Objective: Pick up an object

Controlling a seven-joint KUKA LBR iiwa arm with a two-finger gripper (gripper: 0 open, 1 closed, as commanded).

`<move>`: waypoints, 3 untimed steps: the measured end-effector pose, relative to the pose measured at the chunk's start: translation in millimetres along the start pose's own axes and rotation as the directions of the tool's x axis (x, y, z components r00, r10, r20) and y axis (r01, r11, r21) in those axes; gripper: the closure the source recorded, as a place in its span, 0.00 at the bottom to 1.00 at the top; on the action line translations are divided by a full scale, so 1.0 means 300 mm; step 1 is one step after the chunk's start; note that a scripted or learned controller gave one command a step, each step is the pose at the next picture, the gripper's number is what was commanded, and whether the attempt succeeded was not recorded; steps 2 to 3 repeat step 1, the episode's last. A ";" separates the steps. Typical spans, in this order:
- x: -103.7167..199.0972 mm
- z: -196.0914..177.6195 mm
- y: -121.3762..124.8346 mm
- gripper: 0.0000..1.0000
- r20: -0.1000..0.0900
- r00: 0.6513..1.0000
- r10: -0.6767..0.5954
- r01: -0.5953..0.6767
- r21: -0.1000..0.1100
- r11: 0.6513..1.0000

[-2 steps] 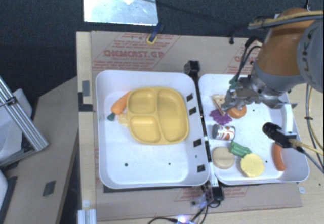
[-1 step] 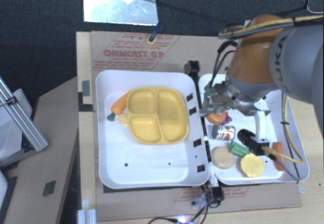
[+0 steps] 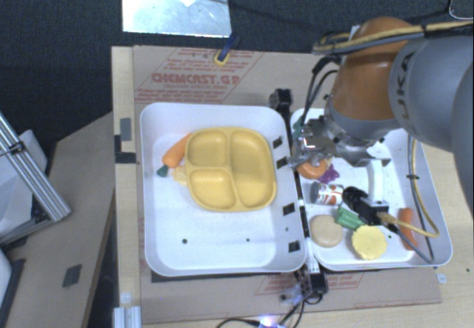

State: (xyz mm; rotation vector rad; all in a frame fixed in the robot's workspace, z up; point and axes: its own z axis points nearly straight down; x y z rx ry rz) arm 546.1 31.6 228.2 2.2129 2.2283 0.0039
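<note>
The gripper (image 3: pixel 311 147) hangs low over the near-left part of the right bin (image 3: pixel 385 263), close to the wall shared with the left bin (image 3: pixel 222 238). The wrist hides its tip, so I cannot tell whether it is spread or clenched, nor whether it grips anything. Just beneath it lies an orange toy piece (image 3: pixel 314 169), possibly touching the tool, with a purple piece (image 3: pixel 330 171) beside it. Toward the bin's front edge sit a small red-and-white can (image 3: pixel 326 192), a green piece (image 3: pixel 348 217), a beige round disc (image 3: pixel 325 230) and a yellow lemon-like lump (image 3: pixel 369 243). In the left bin, a yellow divided plate (image 3: pixel 226 169) rests with a toy carrot (image 3: pixel 175 152) against its left rim.
</note>
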 end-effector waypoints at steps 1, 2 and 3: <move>-0.029 0.047 -0.018 1.00 0.001 1.000 0.006 -0.006 0.003 1.000; -0.029 0.047 -0.018 1.00 0.001 1.000 0.006 -0.006 0.003 1.000; -0.029 0.047 -0.018 1.00 0.001 1.000 0.006 -0.006 0.003 1.000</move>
